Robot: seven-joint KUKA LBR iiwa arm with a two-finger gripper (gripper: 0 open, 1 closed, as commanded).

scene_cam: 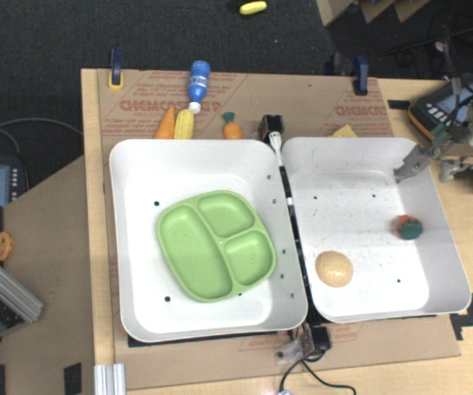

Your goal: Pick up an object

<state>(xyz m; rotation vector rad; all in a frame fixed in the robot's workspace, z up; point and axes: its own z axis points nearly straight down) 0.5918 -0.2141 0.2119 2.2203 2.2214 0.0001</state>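
The tan ball [333, 268] (nearest candidate) lay free in the right bin [368, 164], untouched, since the gripper [407, 168], jaws' state unreadable, hovered near the rim.

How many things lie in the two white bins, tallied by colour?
Green: 1, the divided plate in the left bin.
Tan: 1, a roundish bread-roll-like object in the right bin.
Green and red: 1, a small ball-like object in the right bin.
Total: 3.
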